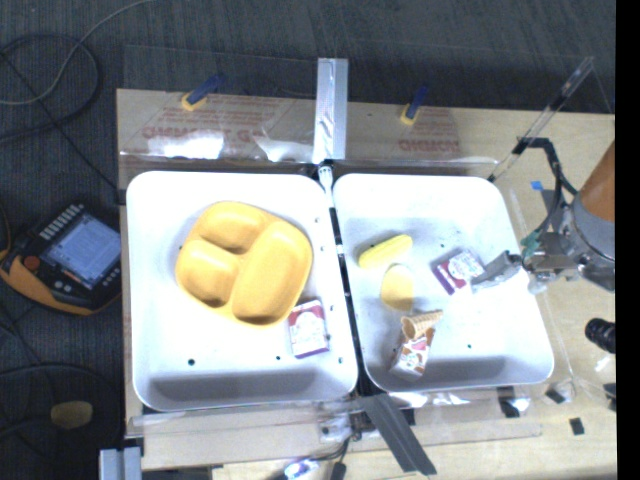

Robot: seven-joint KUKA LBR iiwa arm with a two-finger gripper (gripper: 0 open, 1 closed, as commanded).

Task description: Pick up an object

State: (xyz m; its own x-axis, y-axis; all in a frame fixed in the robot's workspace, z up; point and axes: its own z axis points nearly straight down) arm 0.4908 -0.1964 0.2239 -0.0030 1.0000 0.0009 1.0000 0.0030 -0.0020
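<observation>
The right bin [500,368] holds a yellow banana-shaped piece [385,251], a rounded yellow piece [397,287] just below it, a purple and white packet [456,269], and a toy ice cream cone [421,321] lying over a small printed carton [411,355]. In the left bin [160,368] lie a big yellow lumpy object [243,261] and a small pink and white carton [308,329]. My gripper [503,267] hangs low over the right bin's right side, its tip just right of the purple and white packet. Nothing is seen held in it.
A metal divider strip [331,118] runs up from between the bins. Clear plastic sheeting with blue and yellow clips [203,91] covers the bench's far part. A handheld controller [72,256] lies on the floor to the left. Cables hang by the arm [600,203].
</observation>
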